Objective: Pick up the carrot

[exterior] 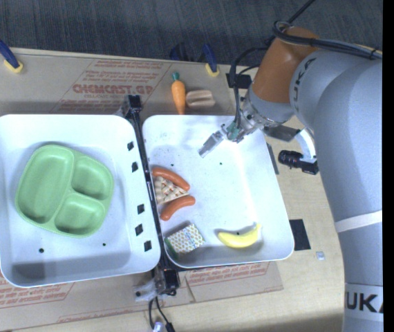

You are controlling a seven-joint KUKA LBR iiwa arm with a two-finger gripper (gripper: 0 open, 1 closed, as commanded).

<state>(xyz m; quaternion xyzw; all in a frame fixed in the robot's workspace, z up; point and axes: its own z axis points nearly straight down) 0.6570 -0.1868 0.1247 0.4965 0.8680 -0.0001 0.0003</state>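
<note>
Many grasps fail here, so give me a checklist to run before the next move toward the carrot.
1. Carrot located: ok. The carrot lies on the cardboard beyond the right bin, outside it.
2. Gripper over carrot: not ok. The gripper hangs above the right bin's far part, apart from the carrot.
3. Gripper free of load: ok, nothing sits between its fingers.
4. Neighbour clearance: not ok. A bun-like item lies right beside the carrot.
5. Carrot orientation: ok, lengthwise away from the bins, green top at the far end.
6. Finger opening: cannot tell.
</note>
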